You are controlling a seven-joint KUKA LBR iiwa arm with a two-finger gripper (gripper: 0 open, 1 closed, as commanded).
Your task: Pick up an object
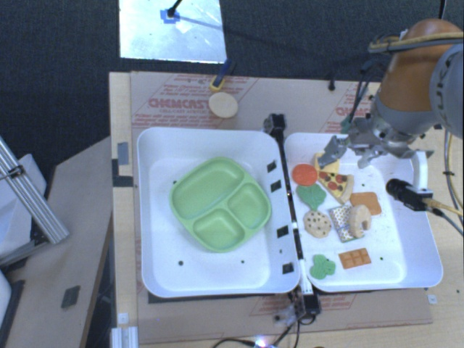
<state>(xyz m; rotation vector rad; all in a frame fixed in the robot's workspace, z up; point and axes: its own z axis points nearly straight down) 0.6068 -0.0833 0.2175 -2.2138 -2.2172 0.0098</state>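
I see the left bin [156, 267] carrying a green divided plate [220, 204] near its middle, tilted a bit. Right bin [420, 267] has the toy food, clustered left of centre — pizza slice [336, 182], tomato slice [305, 174], green leaf piece [312, 196], bread slice [367, 202], donut [359, 220], cookie [317, 224], waffle square [354, 257], small broccoli [322, 267] at the near edge. My gripper [352, 151] hangs over the right bin's far side, just above the pizza slice; fingers spread apart, nothing between them. Wooden disc [223, 105] sits on the board behind the bins.
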